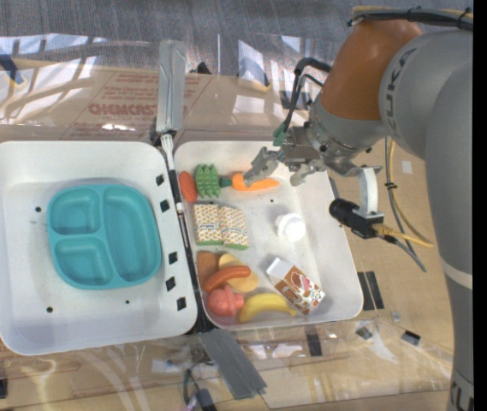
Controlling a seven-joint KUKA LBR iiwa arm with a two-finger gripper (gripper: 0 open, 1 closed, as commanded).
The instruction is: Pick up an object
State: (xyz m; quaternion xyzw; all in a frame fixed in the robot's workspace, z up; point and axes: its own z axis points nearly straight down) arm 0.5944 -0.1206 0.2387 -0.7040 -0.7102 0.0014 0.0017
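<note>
Bench is carrying two white bins side by side on tan cardboard, with grey carpet-like floor showing along the top and glare patches lying across clear plastic sheeting. Left bin (pixel 3 229) is holding a teal divided tray (pixel 103 235) at its centre. Right bin (pixel 333 229) is holding the toy food: carrot (pixel 256 182) lying at 12 o'clock with its green leafy top (pixel 208 181) beside it at 11, a red piece (pixel 188 187) just left of that against the wall, cracker packs (pixel 221 226) sitting at 9, a white cap (pixel 291 226) near centre, a small carton (pixel 295 286) at 5, and sausage (pixel 227 276), pink fruit (pixel 224 300) and banana (pixel 266 305) crowding together at 7. Arm (pixel 397 67) is reaching in from 3 o'clock, orange band uppermost. Gripper (pixel 279 166) is hanging over the bin's top edge, just above the carrot's thick end; fingers are spreading apart, with nothing between them. Wrist hardware is hiding the bin's upper right corner; whether the fingertips are touching the carrot is hard to make out.
</note>
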